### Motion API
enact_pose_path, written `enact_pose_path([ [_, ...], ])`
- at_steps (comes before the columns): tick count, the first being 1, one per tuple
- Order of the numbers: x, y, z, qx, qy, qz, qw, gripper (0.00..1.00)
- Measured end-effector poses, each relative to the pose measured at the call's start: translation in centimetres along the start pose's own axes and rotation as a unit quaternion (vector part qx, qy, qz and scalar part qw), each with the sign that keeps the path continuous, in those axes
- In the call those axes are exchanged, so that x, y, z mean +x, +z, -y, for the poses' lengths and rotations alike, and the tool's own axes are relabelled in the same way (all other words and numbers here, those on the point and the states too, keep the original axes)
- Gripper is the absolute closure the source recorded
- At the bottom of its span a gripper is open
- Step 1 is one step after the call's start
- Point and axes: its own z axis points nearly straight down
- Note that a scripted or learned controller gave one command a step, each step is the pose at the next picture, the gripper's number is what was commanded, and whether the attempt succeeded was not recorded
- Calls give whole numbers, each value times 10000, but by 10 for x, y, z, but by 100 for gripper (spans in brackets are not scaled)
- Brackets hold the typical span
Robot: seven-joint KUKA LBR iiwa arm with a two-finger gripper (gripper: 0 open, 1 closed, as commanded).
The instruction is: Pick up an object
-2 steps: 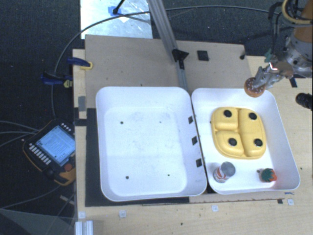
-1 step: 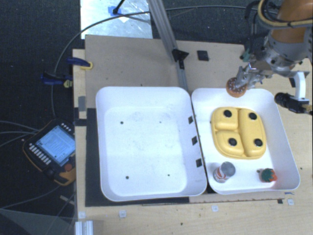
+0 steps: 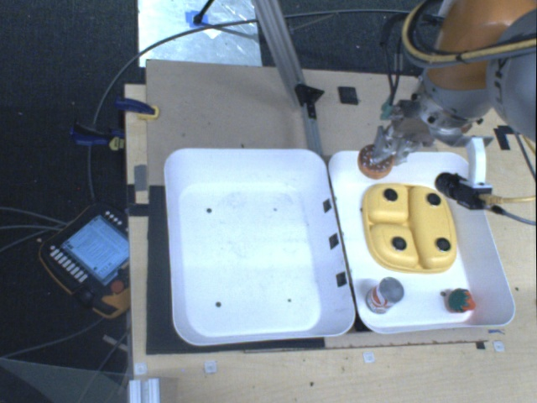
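At the right bin's point(image 3: 503, 296) far corner, the arm's tool point(image 3: 388, 151) hangs directly over a small round brown object point(image 3: 374, 164), seemingly lined up for a pick; whether it grips cannot be told.

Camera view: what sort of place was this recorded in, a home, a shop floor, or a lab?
Most likely a robotics lab test bench. Two shallow white bins sit side by side on a board, a teach pendant lies on the dark floor beside it, and loose cables run around the setup.
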Motion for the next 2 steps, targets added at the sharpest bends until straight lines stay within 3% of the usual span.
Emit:
enact_pose_path([
  [2,121,24,6,-7,-5,-3,10000,100],
])
